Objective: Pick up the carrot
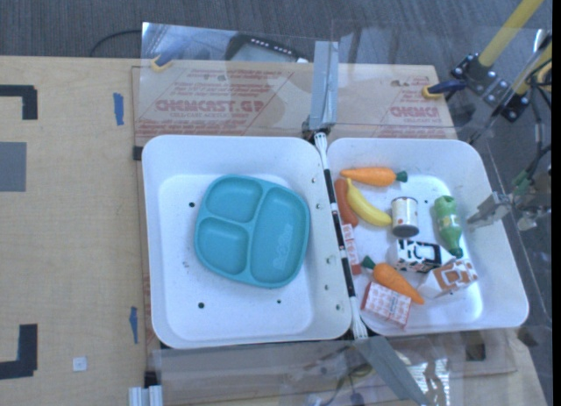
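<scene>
Plainly, we have two candidates, so we choose first. The gripper (488,212) sits low at the outer rim of the right bin (507,295), and we cannot tell whether it is wide or narrow (it shows faint and small).

Across the bin from it and a little towards the back lies the upper carrot (372,176), with bare floor behind it and the banana (368,207) just beside its near flank. The lower carrot (396,281) lies across and towards the front, tight against a red-and-white carton (387,303).

We judge the upper one the better pick. We should travel high over the green bottle (448,224) and the can (404,216), turn the wrist to close across the carrot's width, and descend at its thick middle, keeping off the banana.
</scene>
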You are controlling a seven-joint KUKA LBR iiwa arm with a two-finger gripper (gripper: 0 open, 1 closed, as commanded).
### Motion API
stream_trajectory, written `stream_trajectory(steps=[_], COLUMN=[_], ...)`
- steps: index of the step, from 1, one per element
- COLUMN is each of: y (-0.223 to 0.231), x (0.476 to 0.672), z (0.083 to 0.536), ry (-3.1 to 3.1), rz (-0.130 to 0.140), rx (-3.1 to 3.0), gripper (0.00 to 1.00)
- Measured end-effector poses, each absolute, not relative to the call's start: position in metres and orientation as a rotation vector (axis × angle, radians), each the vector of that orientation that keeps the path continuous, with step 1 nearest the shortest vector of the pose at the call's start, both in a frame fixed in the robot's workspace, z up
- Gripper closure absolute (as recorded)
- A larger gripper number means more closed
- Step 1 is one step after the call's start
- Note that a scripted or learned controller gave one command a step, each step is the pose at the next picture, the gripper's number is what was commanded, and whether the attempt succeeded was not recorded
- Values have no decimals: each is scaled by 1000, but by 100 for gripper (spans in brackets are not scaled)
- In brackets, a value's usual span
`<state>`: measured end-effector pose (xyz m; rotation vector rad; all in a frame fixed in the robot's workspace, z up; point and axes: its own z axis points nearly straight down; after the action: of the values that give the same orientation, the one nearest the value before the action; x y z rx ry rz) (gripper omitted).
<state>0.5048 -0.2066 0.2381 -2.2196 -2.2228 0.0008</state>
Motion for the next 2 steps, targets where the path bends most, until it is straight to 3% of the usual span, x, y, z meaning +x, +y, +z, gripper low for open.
stream_trajectory(steps=[1,2], y=[-138,-108], x=[558,623], z=[91,86], ry=[-2044,-2181], rz=[-1,0], rx=[-2388,-2264], gripper=[0,0])
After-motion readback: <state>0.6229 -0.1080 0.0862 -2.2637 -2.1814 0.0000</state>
